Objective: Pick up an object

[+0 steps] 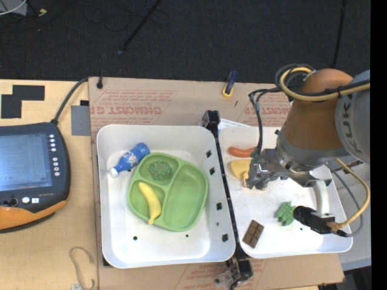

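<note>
My gripper hangs low in the right bin, near its left side, just over a yellow object that it partly covers. An orange carrot-like piece lies just behind that. A green toy sits to the front right of the gripper, and a brown chocolate bar lies at the bin's front left. The arm hides the back right of this bin.
The left bin holds a green divided plate with a yellow banana and green bits on it, and a blue and white bottle beside it. A tablet lies left of the bins.
</note>
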